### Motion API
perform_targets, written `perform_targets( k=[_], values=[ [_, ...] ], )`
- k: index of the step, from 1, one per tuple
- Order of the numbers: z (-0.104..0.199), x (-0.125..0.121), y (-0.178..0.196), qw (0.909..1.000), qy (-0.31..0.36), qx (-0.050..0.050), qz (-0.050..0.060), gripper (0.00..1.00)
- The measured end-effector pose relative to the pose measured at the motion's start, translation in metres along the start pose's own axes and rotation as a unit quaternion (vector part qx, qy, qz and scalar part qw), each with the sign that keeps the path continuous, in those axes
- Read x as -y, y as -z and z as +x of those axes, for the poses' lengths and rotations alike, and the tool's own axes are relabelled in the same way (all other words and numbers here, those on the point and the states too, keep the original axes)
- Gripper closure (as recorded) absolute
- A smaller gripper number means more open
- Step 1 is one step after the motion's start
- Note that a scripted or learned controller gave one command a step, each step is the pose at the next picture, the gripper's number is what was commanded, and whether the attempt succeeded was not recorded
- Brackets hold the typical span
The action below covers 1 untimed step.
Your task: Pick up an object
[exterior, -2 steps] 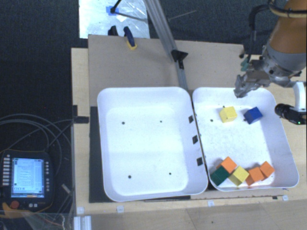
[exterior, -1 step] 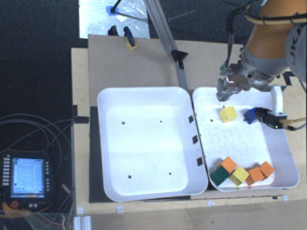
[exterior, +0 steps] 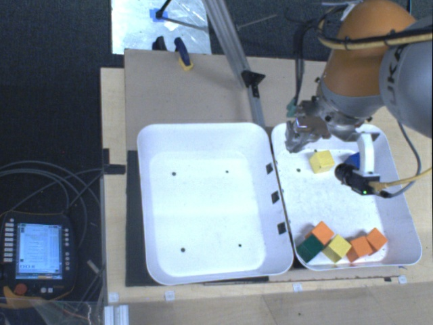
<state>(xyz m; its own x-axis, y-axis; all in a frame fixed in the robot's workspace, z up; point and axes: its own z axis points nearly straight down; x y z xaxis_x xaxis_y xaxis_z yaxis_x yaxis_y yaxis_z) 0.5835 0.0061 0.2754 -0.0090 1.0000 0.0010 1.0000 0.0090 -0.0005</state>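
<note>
My gripper (exterior: 295, 143) hangs over the far left corner of the right bin (exterior: 399, 212), its metal fingers pointing down, with nothing visible between them. A yellow block (exterior: 322, 161) lies just to its right on the bin floor, apart from the fingers. A blue block (exterior: 352, 160) peeks out beside the arm's black fitting. At the bin's near edge sits a cluster: an orange block (exterior: 323, 232), a green block (exterior: 310, 248), a yellow block (exterior: 336, 248), and two more orange blocks (exterior: 369, 243).
The left bin (exterior: 203, 202) holds nothing but small dark marks. A slanted metal pole (exterior: 233, 46) crosses behind the bins. A teach pendant (exterior: 37, 252) and cables lie at the left of the bench.
</note>
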Motion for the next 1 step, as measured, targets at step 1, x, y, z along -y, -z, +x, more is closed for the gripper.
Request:
perform_targets(
  k=[1],
  values=[
    [0.0494,0.0065,-0.019,1.0,0.001,0.0,0.0,1.0]
  ],
)
